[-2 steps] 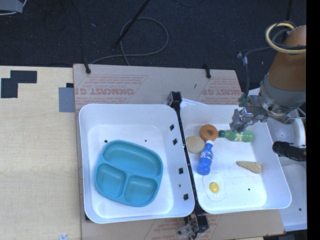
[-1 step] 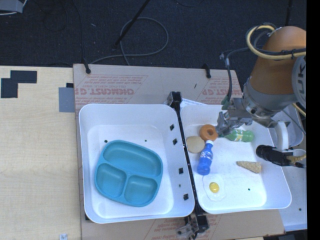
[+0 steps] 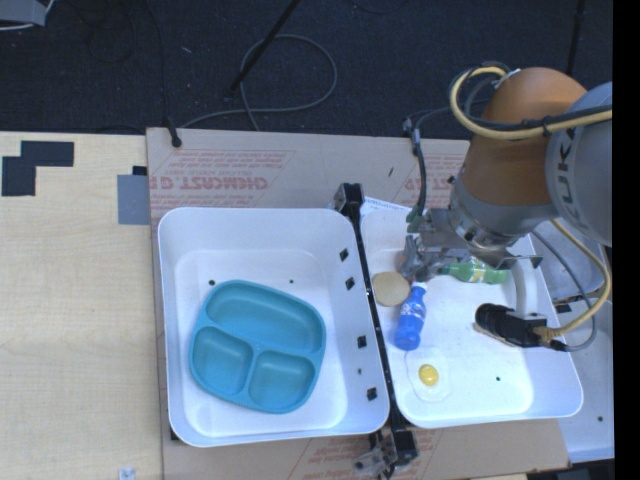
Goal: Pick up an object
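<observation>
Grey arm (image 3: 600,158), orange band (image 3: 520,133), yellow cable loop (image 3: 470,93), dark metal end effector (image 3: 425,253)

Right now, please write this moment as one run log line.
pincer: low in right bin, above blue bottle | tan disc beside bottle | blue tray: left bin

The arm (image 3: 520,138) hides part of the green object (image 3: 478,272).

blue bottle (image 3: 410,318), lying in right bin (image 3: 500,388)
</observation>
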You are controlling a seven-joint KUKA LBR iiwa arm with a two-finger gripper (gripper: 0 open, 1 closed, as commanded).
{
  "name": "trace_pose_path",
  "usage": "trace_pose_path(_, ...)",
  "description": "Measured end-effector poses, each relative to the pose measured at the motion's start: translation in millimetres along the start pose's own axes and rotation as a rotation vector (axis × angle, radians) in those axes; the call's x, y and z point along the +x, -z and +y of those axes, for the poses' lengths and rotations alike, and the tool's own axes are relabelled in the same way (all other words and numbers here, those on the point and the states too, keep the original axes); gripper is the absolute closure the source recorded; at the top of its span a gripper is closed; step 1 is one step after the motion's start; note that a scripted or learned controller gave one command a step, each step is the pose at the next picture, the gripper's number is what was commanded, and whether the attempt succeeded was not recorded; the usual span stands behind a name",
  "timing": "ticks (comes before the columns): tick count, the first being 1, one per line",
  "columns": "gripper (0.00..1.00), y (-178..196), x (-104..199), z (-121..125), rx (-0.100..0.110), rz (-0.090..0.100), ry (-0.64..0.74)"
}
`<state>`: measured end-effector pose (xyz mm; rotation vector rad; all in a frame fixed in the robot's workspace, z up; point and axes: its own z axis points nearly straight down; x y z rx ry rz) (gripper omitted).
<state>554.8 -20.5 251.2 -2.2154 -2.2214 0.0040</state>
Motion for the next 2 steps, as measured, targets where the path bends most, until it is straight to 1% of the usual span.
trace_pose_path(1, 1.00, -16, 50, -8, 0.001, 0.000, 0.001)
trace_pose_path(2, 1.00, -20, 91, -13, 0.000, 0.000, 0.000)
